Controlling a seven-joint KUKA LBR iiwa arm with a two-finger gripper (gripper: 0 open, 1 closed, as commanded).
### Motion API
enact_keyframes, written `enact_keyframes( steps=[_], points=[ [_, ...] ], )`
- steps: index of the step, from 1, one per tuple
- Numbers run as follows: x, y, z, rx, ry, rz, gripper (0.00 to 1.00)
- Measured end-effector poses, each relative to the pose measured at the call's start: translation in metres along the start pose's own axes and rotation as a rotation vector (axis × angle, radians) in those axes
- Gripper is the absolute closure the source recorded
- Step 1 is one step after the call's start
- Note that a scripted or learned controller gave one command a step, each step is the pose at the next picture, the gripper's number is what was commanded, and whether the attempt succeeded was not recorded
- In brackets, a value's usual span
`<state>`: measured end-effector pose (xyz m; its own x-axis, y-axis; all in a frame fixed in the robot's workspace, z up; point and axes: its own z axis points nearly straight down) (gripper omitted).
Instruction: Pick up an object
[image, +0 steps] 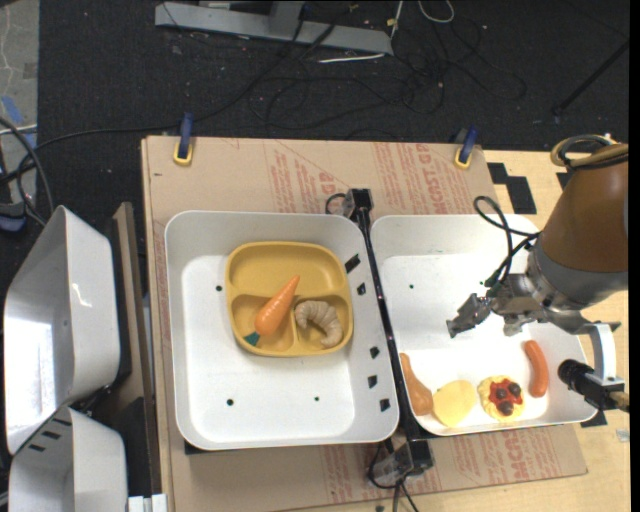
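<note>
Gripper (468, 318) over right bin (430, 250) — whether it is released or clenched cannot be told. Nearest below-right: sausage (537, 367), long axis roughly top-to-bottom. Further below, round yellow piece (454, 402) and tart (502, 396). Far left — carrot (277, 305) pointing upper-right on yellow plate (250, 262).

grey arm (590, 240) enters from right, orange band above wrist; gripper (466, 320) angled down-left, low over bin.
</note>
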<state>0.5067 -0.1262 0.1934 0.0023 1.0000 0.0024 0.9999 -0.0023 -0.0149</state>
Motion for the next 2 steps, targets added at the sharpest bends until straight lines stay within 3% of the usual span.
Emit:
enact_keyframes(
  steps=[1,2],
  points=[
    [0.000,0.003,-0.007,-0.014,-0.002,-0.003,0.00],
    [-0.005,0.002,0.038,-0.010,-0.002,0.000,0.00]
  ],
)
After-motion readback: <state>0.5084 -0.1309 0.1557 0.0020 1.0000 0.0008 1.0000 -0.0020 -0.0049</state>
